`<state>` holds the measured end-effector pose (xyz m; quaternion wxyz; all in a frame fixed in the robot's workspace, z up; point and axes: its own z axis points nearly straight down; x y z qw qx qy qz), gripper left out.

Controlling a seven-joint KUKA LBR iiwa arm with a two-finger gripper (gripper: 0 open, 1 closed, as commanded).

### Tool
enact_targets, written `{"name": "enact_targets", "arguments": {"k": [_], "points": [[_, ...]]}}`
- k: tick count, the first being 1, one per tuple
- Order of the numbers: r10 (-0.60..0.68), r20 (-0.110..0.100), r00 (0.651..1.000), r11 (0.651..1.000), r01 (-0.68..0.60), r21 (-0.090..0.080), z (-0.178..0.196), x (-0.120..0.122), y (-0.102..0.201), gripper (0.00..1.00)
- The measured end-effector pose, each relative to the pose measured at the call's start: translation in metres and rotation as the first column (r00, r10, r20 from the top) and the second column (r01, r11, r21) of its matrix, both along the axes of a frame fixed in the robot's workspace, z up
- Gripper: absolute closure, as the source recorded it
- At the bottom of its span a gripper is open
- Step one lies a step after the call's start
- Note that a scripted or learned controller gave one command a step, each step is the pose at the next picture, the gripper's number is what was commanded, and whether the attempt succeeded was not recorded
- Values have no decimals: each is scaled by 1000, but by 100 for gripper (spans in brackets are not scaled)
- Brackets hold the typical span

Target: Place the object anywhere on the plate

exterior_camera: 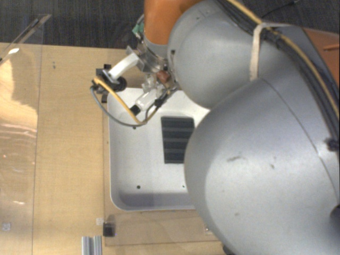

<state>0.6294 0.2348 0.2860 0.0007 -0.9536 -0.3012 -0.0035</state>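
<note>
The grey arm with its orange band [162, 9] covers the right and top of the camera view. Its wrist and gripper [144, 99] hang over the far left corner of a white bin [127, 190], with a white bracket [121, 69] sticking out to the left. A dark ribbed rectangular thing [177, 139] lies flat on the bin floor, just below and to the right of the gripper and apart from it. The arm's body hides the bin's right part.
A yellow cable [121, 104] and a black one loop down from the wrist over the bin's left wall. Bare wooden bench [58, 142] lies to the left. A small black block [108, 229] and a metal piece [91, 244] sit near the front edge.
</note>
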Motion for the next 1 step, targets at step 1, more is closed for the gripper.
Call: {"name": "enact_targets", "arguments": {"k": [1], "points": [[268, -6, 963, 963, -268, -4, -74, 23, -38, 100]]}}
